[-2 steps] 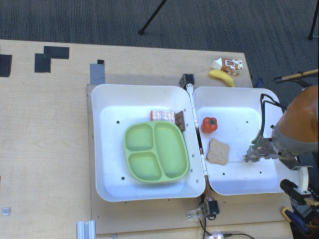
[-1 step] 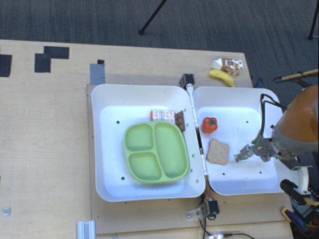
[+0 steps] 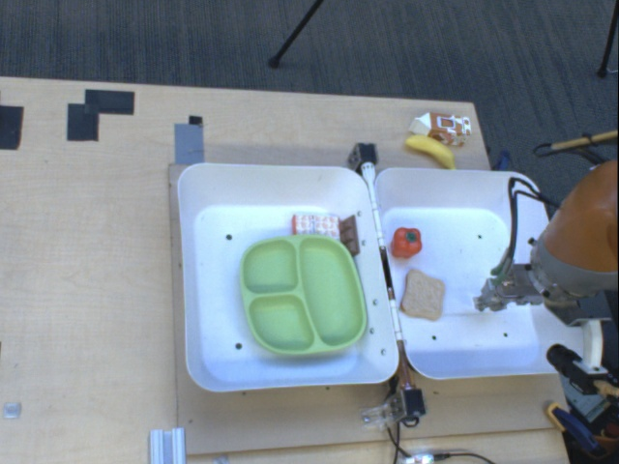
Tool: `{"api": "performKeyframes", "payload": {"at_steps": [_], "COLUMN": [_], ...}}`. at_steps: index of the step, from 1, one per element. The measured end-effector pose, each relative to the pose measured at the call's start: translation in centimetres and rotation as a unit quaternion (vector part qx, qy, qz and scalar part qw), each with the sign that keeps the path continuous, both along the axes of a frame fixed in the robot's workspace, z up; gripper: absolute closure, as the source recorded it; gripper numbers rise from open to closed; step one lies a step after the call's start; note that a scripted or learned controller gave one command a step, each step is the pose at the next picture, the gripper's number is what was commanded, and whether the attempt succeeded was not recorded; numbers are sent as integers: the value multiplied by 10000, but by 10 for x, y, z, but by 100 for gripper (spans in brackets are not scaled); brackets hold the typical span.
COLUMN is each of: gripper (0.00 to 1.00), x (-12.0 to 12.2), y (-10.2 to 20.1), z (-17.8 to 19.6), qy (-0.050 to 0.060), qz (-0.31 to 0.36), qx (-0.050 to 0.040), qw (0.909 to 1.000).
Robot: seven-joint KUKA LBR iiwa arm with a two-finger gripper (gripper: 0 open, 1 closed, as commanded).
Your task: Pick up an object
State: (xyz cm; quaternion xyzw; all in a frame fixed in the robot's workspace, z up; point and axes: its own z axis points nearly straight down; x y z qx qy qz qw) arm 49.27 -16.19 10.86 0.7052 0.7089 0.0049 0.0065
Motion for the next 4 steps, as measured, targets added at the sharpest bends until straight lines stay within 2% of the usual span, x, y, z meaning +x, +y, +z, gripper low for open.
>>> {"api": "performKeyframes", "payload": {"at_steps": [1, 2, 3, 4], "gripper": [0, 100, 0, 100], "x": [0, 2, 2, 3], "y": [0, 1, 1, 1], "z": [0, 11, 10, 21], "qy": [2, -16, -15, -33], "qz": [2, 10, 11, 18], "qx": [1, 1, 1, 2], "qw": [10000, 10000, 10000, 10000]}}
